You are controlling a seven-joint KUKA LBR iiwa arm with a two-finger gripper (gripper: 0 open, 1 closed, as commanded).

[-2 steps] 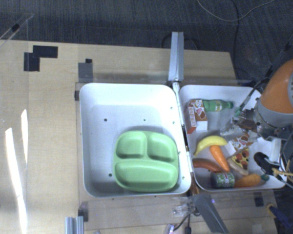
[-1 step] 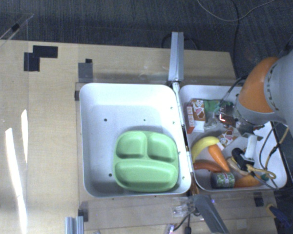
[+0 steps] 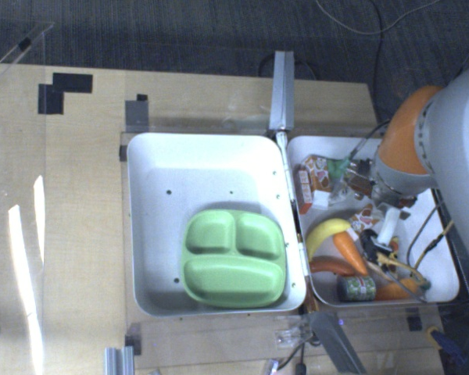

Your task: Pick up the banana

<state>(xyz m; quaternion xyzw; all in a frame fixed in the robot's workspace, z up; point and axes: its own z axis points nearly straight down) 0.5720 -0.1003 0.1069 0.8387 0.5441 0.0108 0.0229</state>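
Camera view, banana (image 3: 328,231) near bin's left wall

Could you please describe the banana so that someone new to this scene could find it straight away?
Look in the right bin, the cluttered one under the arm's gripper. The banana lies near that bin's left wall, about halfway down, just above the carrot. It is the only plain yellow, curved thing there; its neighbours are orange or printed packets.
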